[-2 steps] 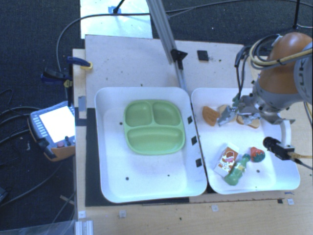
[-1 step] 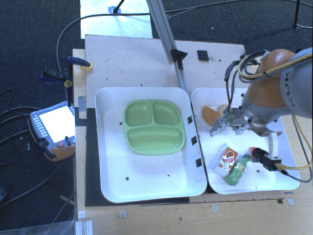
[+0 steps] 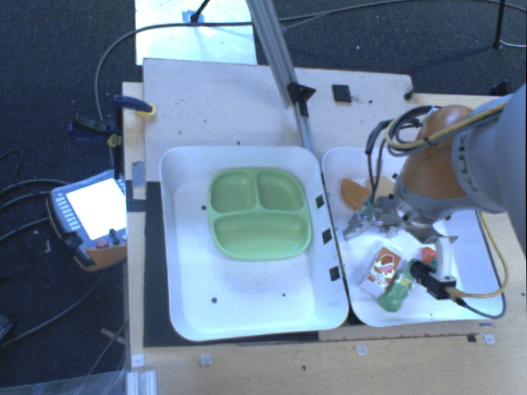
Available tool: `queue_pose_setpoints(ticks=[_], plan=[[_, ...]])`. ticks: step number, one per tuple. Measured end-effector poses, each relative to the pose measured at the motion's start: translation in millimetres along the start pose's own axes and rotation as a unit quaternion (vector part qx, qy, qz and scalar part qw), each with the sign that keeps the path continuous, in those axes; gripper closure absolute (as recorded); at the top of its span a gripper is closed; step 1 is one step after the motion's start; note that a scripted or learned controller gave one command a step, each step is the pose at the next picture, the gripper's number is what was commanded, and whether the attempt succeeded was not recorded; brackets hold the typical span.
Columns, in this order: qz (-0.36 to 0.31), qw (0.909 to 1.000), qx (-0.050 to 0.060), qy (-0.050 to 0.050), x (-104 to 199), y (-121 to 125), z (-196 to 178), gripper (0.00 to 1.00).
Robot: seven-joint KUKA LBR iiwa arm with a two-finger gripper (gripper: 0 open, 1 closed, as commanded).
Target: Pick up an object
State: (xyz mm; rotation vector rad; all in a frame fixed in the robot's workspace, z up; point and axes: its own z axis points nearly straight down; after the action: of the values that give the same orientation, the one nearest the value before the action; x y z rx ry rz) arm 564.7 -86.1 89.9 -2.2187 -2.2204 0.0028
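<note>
In the right bin (image 3: 478, 253) lie several small objects. An orange wedge-shaped piece (image 3: 354, 192) rests near the bin's left wall. A red and white carton (image 3: 381, 270) and a green toy (image 3: 395, 295) sit close together toward the front. Beside them lies a small red piece (image 3: 428, 256). My gripper (image 3: 357, 224) hangs low over the right bin, just below the orange wedge and above-left of the carton. Nothing can be seen held in it. The grey arm and its orange band (image 3: 436, 159) cover the bin's back right part.
The left bin (image 3: 247, 303) holds a green divided plate (image 3: 260, 212). A slanted metal pole (image 3: 276, 48) crosses the bench behind the bins. Cables loop around the wrist and trail across the right bin's front corner (image 3: 478, 290). A handheld pendant (image 3: 90, 216) lies on the floor at left.
</note>
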Motion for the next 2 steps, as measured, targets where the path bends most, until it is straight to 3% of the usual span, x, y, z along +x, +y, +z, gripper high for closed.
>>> queue_pose_setpoints(ticks=[1,2], plan=[[0.000,1.0000,-0.002,0.000,-0.1,1.3,-13.3,1.00],[-0.002,1.0000,-0.004,-0.001,2.5,3.5,-56.9,1.00]])
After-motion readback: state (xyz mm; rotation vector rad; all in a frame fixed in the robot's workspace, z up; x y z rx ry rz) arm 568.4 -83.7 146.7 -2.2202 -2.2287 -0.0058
